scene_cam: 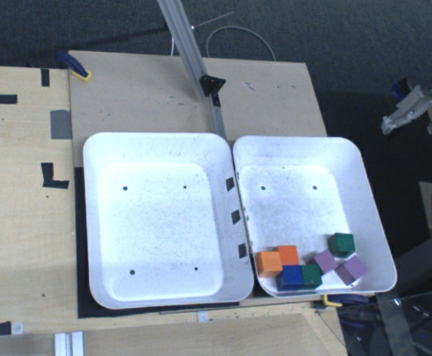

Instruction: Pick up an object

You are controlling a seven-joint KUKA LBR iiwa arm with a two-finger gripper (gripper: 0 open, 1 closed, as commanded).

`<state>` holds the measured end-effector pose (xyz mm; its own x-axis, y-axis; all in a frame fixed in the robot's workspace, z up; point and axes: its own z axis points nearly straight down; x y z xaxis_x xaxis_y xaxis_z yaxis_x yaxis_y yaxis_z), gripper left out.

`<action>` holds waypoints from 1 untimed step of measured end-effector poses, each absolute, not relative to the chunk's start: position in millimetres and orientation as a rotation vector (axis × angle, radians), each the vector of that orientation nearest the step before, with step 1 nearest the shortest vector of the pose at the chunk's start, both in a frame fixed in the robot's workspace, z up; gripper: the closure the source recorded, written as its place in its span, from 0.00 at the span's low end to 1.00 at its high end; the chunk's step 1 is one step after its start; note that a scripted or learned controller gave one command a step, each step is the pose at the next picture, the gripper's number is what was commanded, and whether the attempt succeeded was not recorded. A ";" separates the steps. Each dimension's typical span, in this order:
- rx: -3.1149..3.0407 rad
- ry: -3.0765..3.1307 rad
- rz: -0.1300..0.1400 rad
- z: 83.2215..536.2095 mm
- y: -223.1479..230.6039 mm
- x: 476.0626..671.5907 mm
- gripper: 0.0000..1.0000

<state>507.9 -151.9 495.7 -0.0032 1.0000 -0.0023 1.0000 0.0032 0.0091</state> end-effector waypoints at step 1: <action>2.220 2.231 -0.007 387.2 -108.9 586.2 0.00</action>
